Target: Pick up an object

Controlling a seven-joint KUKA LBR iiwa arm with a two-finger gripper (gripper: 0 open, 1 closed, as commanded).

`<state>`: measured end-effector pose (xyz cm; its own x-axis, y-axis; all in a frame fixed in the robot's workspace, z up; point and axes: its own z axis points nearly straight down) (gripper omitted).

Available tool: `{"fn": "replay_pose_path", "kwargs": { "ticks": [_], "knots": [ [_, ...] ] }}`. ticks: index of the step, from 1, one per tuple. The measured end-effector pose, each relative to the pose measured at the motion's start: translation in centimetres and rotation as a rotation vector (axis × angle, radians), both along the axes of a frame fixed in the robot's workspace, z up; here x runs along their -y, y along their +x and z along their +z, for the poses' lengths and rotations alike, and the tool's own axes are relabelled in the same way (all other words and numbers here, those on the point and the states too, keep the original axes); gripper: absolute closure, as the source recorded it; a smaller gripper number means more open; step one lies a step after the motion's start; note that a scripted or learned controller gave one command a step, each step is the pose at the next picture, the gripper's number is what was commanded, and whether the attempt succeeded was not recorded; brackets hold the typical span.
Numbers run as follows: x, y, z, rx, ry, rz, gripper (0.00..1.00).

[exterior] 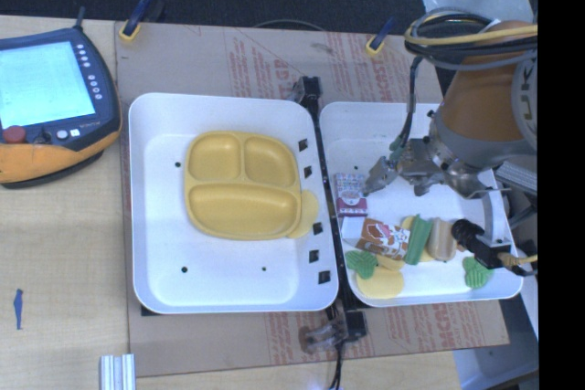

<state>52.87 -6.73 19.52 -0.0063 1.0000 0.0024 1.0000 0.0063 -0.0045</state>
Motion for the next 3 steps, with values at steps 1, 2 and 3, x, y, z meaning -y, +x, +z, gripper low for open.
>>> {"fn": "replay_pose_path", "kwargs": {
  "ticks": [1, 2, 3],
  "knots": [
    [8.7, -1.9, -10.5, 0.002, -0.002, -0.003, 0.00],
    [14.7, 6.7, -10.2, 0.011, -0.007, 0.000, 0.00],
    [11.8, 13.0, -10.2, 0.008, -0.004, 0.000, 0.00]
  ]
}}
